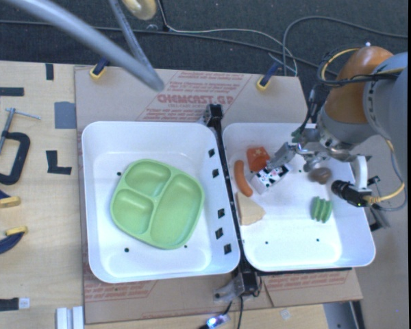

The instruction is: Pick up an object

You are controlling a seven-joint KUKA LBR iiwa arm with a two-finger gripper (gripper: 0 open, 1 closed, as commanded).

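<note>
- Camera view: the arm reached in from the right over the right-hand bin. Its tool sat low near the bin's left side.
- Whether the tool was open, closed or gripping anything could not be told from this slant; nothing was plainly clamped in it.
- The candidates for picking lay in the right-hand bin. A red piece was just beside the tool tip and an orange sausage shape just left of it. A pale wedge lay below them, a green ridged item was well apart to the right, and a small brownish lump sat under the wrist.
- The left-hand bin held a green divided plate.
- Judgement: the step in hand looked like the descent onto the red piece or the sausage shape.
- To do it well, the tool should centre over one item alone, since the two lay close together and near the bin wall.
- Straddling the sausage shape across its narrow width would suit it better than along its length.
- The lift should be straight up, clear of the divider between the bins on the counter.
</note>
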